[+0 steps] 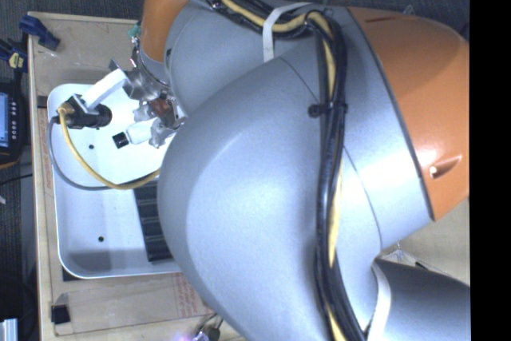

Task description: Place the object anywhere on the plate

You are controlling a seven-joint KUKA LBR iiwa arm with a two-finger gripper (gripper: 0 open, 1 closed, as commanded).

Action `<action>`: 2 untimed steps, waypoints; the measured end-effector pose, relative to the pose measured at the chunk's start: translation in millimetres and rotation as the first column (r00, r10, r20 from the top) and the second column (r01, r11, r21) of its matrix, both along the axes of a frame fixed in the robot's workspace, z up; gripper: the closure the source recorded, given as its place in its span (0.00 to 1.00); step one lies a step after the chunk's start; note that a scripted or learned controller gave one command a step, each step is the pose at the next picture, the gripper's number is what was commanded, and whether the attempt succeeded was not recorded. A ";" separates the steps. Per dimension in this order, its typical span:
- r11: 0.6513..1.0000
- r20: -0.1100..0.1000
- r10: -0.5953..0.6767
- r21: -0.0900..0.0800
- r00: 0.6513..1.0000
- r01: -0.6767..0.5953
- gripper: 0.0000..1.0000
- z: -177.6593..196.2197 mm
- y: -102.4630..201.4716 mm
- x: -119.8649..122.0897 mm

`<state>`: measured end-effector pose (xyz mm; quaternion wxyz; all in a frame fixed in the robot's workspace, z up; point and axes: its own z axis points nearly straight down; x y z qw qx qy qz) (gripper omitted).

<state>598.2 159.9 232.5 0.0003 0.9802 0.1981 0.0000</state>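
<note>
One huge grey arm point(303, 172) with an orange band is sprawling across most of the view, black and yellow cables running down it. A white bin point(104, 255) is lying at left, a white plate point(80, 152) resting inside it. The gripper point(152, 124) is hovering over the plate's right edge; its opening cannot be told. No object or writing is readable.

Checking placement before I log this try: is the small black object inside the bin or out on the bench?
Inside: the small black object lies on the white bin floor, beside the gripper.
</note>
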 end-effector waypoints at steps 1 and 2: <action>0.995 -0.007 -0.097 0.000 0.995 0.097 1.00 -42.2 -72.2 -21.7; 0.994 0.000 -0.108 0.000 0.994 0.108 1.00 91.5 -110.6 -5.0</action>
